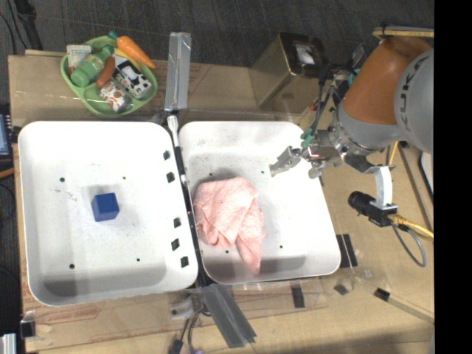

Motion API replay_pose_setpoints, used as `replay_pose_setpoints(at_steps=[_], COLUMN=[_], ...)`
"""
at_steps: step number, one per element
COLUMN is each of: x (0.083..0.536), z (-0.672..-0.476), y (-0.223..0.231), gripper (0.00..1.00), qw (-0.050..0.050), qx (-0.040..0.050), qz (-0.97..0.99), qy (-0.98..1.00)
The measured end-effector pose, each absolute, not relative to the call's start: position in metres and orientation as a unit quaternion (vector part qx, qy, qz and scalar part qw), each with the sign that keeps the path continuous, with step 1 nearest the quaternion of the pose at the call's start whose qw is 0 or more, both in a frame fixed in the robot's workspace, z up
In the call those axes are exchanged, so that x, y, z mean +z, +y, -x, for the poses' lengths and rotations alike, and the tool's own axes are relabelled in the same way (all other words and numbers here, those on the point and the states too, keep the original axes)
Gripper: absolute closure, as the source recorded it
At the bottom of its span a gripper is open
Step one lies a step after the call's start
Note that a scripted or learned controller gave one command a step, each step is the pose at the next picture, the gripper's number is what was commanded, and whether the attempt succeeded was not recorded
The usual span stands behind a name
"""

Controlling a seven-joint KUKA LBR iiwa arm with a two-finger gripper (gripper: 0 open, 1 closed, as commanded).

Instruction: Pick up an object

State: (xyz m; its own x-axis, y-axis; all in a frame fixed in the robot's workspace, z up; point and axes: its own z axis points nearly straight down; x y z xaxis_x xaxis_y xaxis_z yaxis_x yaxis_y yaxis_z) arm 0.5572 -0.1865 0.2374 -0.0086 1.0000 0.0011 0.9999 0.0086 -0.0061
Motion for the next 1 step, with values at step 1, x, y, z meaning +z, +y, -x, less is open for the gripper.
replay_pose_setpoints(at_steps=[1], x=[0.1015], z=[-0.5616], y=[-0.1720], gripper=[0.00], qw=[0.002], qx=[0.0016], qz=[0.647], qy=[-0.762])
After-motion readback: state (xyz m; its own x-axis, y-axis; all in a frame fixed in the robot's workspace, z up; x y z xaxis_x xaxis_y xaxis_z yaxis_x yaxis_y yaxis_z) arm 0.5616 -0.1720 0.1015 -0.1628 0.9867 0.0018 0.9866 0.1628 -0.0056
